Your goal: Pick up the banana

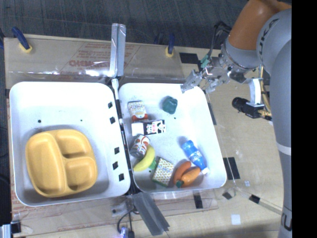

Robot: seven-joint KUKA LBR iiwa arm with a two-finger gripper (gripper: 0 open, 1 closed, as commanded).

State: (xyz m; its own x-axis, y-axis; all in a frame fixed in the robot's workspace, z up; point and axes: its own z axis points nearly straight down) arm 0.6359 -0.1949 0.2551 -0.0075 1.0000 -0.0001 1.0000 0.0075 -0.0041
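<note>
A yellow curved banana (144,159) is lying beside a blue plastic bottle (193,155), a teal rounded lump (169,104) and an orange carrot (181,170).

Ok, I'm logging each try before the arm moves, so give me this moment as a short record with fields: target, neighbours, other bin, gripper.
target: banana, lying near the left wall of the right bin, toward its front
neighbours: small can just behind it, patterned packet to its right
also in right bin: blue bottle, carrot, teal object
left bin: yellow divided tray
gripper: over the right bin's far right corner, away from the banana
</note>
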